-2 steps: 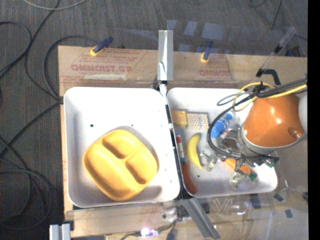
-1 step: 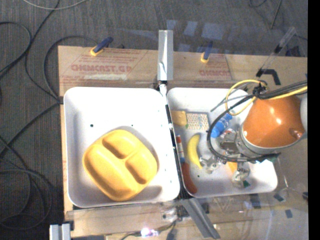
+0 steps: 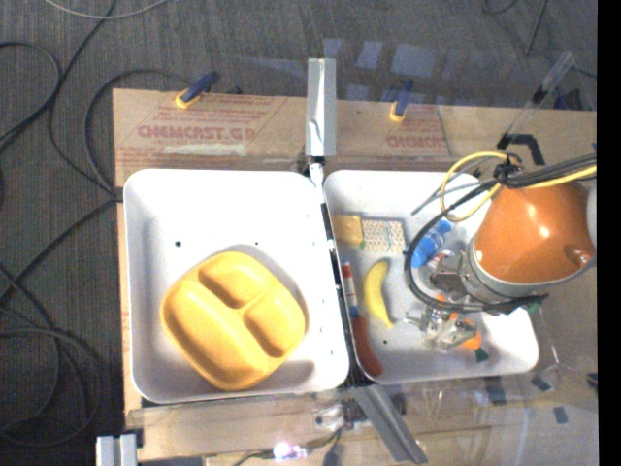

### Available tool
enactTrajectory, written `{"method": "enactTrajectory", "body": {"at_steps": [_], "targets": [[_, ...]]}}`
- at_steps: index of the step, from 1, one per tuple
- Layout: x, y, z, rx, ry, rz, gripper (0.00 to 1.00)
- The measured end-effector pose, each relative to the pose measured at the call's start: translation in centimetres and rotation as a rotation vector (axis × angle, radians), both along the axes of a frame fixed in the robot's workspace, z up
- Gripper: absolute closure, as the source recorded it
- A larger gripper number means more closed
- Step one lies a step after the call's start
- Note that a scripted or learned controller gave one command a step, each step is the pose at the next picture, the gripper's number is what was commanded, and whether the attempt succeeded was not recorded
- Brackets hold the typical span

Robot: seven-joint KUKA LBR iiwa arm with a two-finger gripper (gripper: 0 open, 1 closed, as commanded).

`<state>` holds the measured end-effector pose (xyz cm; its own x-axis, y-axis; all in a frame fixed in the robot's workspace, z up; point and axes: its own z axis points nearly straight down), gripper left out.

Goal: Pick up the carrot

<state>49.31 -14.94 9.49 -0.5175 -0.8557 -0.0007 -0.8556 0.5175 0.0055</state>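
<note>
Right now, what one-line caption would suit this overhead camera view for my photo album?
Robot arm's pincer reaches down over a carrot in the right bin, near a banana; a yellow tray fills the left bin.

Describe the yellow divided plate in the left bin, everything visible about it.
The yellow divided plate looks like moulded plastic, squarish with rounded corners and a smooth, slightly glossy surface. Raised ridges split it into three compartments: one wide section toward the upper left and two smaller ones beside it. It lies flat, turned at an angle to the bin walls, in the lower middle of the left bin, resting on the bin floor. Nothing sits in its compartments, and it casts a soft shadow to the lower right.
</note>
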Motion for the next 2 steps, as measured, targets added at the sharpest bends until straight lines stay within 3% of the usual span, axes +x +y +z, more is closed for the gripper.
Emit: {"method": "enactTrajectory", "body": {"at_steps": [1, 2], "targets": [[-1.0, 1.2, 4.9, 0.004, 0.0, 0.148, 1.0], [-0.9, -2.6, 9.1, 0.008, -0.002, 0.397, 1.0]]}}
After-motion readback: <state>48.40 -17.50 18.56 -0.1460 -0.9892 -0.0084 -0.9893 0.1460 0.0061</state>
